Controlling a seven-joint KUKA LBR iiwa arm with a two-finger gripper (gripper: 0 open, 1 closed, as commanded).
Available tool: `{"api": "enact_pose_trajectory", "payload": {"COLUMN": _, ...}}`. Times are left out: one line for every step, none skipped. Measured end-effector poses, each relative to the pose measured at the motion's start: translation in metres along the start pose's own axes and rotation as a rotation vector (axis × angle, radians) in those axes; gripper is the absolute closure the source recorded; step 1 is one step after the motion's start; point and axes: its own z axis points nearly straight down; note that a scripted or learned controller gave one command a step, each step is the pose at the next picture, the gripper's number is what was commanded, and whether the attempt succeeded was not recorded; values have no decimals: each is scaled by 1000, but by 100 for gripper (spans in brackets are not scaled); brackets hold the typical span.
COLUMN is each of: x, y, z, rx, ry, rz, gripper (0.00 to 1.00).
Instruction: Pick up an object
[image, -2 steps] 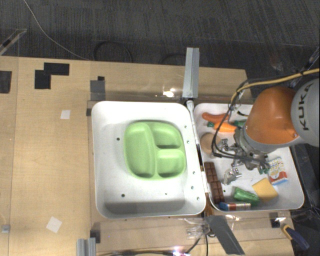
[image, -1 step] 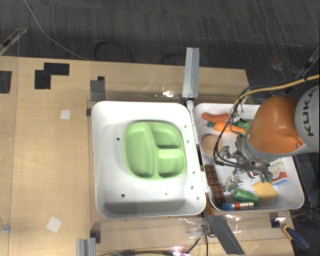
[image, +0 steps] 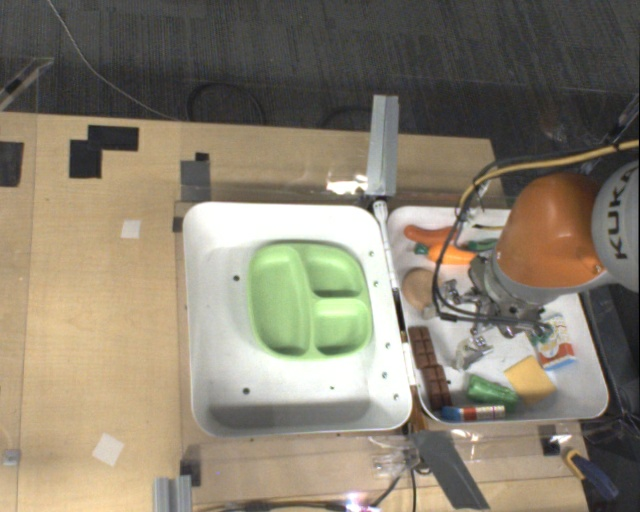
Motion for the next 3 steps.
{"api": "enact_pose_trajectory", "payload": {"x": -28, "y": 3, "z": 1, "rx": 2, "ry": -2, "rz": -189, "gripper": 0}}
{"api": "enact_pose_trajectory", "payload": {"x": -33, "y": 1, "z": 1, "rx": 0, "ry": 2, "rz": -210, "gripper": 0}}
{"api": "enact_pose_trajectory", "payload": {"x": -46, "y": -4, "z": 2, "rx": -1, "ry": 1, "rz": -224, "gripper": 0}}
